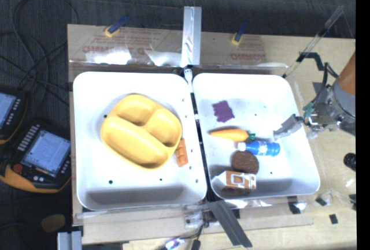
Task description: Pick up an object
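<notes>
Hand (pixel 289 126): at right bin's (pixel 300 182) right wall — grip state cannot be told.
Right bin: purple piece (pixel 223 109), carrot (pixel 229 134), blue bottle (pixel 261 147), brown disc (pixel 245 161), small carton (pixel 240 181).
Left bin (pixel 92 185): yellow bun-shaped toy (pixel 140 130) — orange block (pixel 182 152) beside it.

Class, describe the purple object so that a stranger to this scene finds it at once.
Start at the right-hand shallow white bin. In its far half, above the orange carrot, lies a small flat purple piece, alone on bare white. It is the only purple thing, and it lies flat with ragged edges, unlike its rounder neighbours.
</notes>
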